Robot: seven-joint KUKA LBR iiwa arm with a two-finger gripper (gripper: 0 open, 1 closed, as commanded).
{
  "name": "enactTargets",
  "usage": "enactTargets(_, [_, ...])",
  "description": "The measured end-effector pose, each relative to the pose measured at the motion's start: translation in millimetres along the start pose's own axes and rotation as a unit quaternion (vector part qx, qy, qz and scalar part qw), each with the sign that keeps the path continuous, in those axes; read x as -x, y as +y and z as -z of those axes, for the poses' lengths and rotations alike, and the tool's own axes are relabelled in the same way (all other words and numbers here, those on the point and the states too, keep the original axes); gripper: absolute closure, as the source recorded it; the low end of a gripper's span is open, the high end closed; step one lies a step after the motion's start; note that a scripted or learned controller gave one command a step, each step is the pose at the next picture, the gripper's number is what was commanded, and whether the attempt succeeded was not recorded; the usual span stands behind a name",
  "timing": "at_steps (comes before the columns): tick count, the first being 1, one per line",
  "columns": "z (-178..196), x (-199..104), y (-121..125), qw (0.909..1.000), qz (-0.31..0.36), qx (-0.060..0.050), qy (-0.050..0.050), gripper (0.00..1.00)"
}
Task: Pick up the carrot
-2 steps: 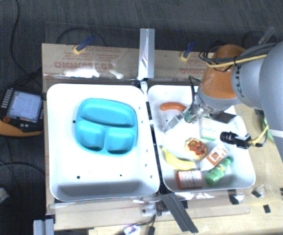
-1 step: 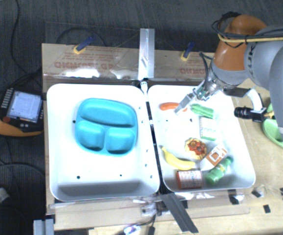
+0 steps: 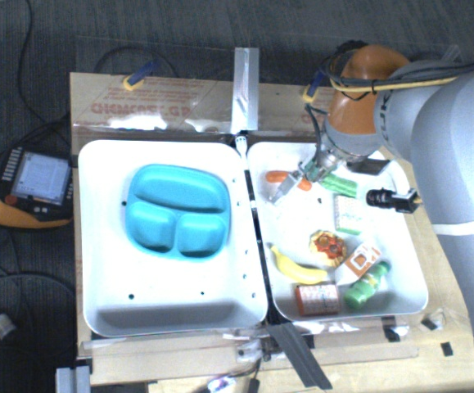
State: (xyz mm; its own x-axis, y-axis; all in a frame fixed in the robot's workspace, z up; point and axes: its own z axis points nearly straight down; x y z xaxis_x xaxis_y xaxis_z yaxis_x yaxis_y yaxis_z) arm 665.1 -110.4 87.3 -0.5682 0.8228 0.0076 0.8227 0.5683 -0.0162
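The carrot is a short orange piece lying near the back left corner of the right bin. My gripper has come down from the right and sits directly over the carrot's middle. Orange shows on both sides of it, at the left end and at the right end. The carrot looks to be resting on the bin floor. The gripper body hides the carrot's centre.
The left bin holds a blue divided tray. In the right bin lie a green item, a white card, a banana, a red-yellow packet, a small box, a green bottle and a brown can.
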Motion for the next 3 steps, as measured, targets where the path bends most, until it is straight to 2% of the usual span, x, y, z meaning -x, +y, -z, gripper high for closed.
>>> enactTargets(1, [12, 2, 3, 1.0, 0.001, 0.007, -0.006, 1.0])
enactTargets(2, [2, -49, -59, 0.9991, 0.039, 0.012, -0.008, 1.0])
enactTargets(3, [2, 33, -55, 0.9991, 0.04, 0.012, -0.009, 1.0])
